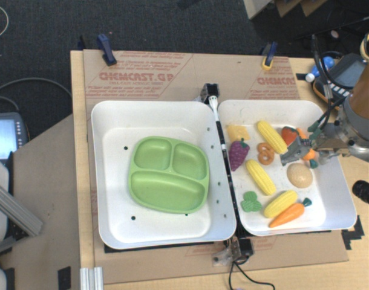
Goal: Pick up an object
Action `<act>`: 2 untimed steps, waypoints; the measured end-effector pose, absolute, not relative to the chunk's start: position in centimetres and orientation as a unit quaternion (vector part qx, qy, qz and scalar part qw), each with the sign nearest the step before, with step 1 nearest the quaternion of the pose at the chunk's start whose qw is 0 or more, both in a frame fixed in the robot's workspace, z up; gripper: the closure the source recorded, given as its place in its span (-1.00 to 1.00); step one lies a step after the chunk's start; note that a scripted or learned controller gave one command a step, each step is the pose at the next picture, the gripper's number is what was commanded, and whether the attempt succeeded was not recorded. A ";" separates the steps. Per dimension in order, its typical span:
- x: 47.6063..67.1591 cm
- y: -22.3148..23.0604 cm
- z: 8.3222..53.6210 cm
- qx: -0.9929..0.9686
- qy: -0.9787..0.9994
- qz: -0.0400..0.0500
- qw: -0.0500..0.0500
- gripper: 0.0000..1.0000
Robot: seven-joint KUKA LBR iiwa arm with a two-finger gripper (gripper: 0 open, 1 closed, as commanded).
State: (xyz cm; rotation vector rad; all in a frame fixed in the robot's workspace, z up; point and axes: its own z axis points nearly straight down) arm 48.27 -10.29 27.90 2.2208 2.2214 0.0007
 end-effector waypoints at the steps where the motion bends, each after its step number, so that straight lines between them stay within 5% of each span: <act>1: 47.5 -10.7 12.7 0.708 0.706 -0.005 -0.007 -1.00; 2: 56.0 -10.4 8.5 0.706 0.708 0.001 0.002 -1.00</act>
